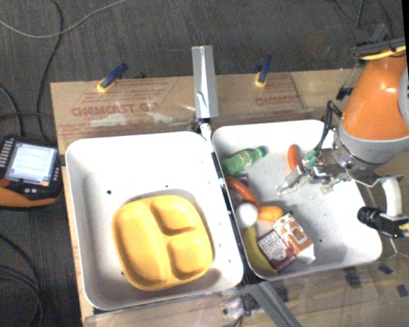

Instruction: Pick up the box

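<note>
Jaws (298, 177), state not discernible, hover over right bin (357, 256) floor. Box (285, 241) lies at 7 o'clock from them, beside banana (252, 251). Left bin (86, 206) holds yellow tray (163, 239). Cardboard-topped tabletop (134, 105) reads "CHEMCAST".

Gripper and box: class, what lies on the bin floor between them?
In the camera view, bare white floor of the right bin separates the gripper from the box; nothing lies on that stretch.

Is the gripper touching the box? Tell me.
Apart. The camera view shows bare white bin floor between the gripper, in the right bin's upper middle, and the box, which lies nearer the bin's front edge.
</note>
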### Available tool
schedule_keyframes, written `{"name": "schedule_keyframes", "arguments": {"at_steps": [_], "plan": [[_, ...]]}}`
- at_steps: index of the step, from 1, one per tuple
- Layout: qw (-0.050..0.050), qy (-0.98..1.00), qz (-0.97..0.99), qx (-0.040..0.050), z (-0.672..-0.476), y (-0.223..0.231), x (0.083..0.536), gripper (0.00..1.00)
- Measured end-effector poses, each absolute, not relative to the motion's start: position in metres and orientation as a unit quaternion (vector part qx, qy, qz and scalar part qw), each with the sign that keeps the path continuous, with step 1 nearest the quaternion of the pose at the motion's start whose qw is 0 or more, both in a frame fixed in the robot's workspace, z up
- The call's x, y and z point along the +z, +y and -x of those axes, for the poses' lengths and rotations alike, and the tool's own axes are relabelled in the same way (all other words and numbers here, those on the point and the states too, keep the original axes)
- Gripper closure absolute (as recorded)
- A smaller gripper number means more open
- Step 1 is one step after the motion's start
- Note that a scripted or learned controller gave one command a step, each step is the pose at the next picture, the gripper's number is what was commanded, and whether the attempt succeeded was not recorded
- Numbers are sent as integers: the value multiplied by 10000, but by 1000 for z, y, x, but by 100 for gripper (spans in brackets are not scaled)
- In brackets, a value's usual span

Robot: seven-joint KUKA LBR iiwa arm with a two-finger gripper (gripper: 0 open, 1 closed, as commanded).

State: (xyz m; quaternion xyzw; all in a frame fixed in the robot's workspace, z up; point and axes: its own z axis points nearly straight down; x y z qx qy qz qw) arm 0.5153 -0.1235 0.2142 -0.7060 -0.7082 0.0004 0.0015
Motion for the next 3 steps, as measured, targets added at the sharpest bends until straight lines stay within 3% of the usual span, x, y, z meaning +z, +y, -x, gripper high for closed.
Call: {"name": "schedule_keyframes", "arguments": {"at_steps": [1, 2, 3], "plan": [[-42, -7721, 6354, -26, -497, -110, 89, 0], [-50, -7718, 6358, -33, -498, -110, 99, 100], [-5, -8029, 5961, 7, -517, -66, 262, 100]]}}
